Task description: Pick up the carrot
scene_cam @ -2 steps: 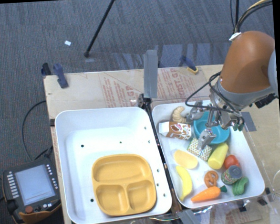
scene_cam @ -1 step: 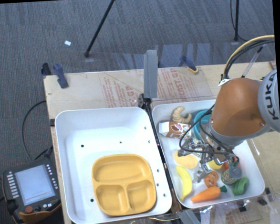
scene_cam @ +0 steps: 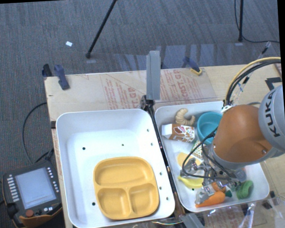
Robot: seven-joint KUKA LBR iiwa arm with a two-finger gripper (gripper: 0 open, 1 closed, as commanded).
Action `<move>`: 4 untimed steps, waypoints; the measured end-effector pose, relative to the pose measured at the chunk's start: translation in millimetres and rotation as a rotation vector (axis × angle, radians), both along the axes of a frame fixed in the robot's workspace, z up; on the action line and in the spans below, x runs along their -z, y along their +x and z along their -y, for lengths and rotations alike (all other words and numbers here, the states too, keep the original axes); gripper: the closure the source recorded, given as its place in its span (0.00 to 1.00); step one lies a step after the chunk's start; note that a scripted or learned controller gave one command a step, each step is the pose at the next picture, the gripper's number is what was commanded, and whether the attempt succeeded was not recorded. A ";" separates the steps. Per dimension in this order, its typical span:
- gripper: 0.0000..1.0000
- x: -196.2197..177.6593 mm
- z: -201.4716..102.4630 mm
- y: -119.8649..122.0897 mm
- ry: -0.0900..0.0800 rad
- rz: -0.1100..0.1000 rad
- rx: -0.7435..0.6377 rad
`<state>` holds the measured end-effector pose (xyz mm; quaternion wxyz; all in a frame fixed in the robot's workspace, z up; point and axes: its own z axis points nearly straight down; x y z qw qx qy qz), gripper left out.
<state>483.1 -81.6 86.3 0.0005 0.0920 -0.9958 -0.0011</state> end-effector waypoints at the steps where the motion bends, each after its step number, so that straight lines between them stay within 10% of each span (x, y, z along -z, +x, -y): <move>1: 1.00 -9.3 -2.6 1.0 0.001 0.001 -0.005; 2: 1.00 -1.0 89.0 -0.5 0.000 0.003 -0.084; 3: 1.00 -103.3 -17.0 16.6 0.000 0.008 -0.252; 4: 0.00 -100.5 -15.2 15.0 0.001 0.002 -0.248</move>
